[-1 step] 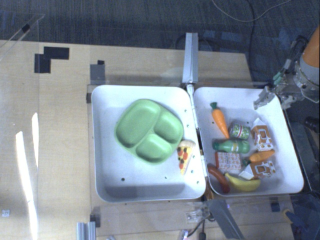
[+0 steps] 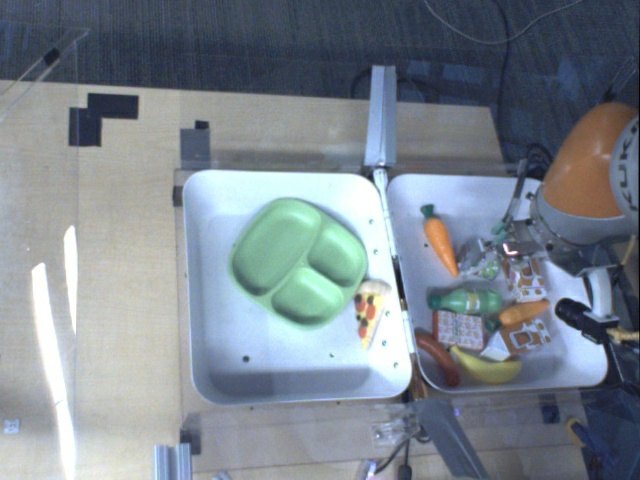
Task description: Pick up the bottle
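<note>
Bottle (image 2: 466,301) lies on its side in right bin (image 2: 452,194), among toy food, not lifted. Gripper (image 2: 512,236) hovers near; jaw state cannot be told. Grasp still to do.

**Clearance around the bottle, right bin**

The bottle (image 2: 466,301) lies hemmed in: a carrot (image 2: 439,243) behind it, a second carrot (image 2: 523,314) to its right, a patterned card (image 2: 459,328) and banana (image 2: 487,366) in front. Bare bin floor (image 2: 470,203) lies farther behind the bottle.
</note>
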`<action>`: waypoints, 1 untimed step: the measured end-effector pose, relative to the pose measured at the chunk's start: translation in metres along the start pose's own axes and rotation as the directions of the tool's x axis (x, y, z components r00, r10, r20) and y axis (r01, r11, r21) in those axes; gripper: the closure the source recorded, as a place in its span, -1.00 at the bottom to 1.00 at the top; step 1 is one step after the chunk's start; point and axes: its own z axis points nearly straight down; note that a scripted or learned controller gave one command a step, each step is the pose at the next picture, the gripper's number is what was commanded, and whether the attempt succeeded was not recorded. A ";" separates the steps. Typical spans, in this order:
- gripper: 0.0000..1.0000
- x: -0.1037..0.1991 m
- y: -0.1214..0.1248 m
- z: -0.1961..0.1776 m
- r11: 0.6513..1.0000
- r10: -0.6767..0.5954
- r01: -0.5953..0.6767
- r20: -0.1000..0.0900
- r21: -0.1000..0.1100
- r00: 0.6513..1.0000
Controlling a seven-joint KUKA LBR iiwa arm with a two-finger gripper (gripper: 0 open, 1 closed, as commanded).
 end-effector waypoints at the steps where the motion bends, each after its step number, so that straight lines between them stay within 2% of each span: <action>1: -1.00 0.028 -0.054 0.037 1.000 0.002 -0.002 0.002 -0.011 1.000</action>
